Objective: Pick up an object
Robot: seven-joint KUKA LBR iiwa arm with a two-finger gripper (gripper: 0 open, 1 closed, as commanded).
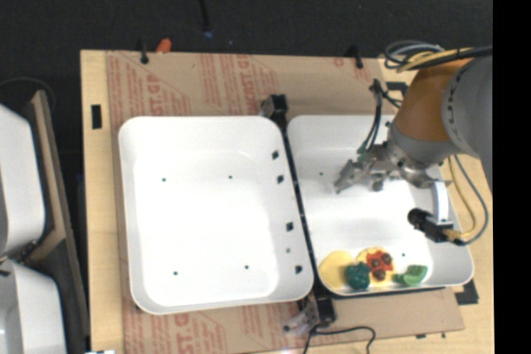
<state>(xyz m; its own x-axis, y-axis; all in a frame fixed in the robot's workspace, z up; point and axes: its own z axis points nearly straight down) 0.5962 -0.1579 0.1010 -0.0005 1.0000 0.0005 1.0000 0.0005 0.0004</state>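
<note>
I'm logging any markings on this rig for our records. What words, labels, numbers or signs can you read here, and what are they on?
No text can be read with certainty.
Red print runs along the cardboard sheet under the bins, on its far and left borders: too blurred to read.
The white bins and the toys bear no legible text.

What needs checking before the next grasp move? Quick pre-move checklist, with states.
1. Targets present: small objects clustered at the right bin's near edge: ok.
2. Gripper above the cluster: not ok, it sits over the bin's far half, apart from them.
3. Anything held: nothing seen at the gripper: ok.
4. Finger opening: cannot tell.
5. Objects separated enough for a single pick: not ok, they touch or overlap.
</note>
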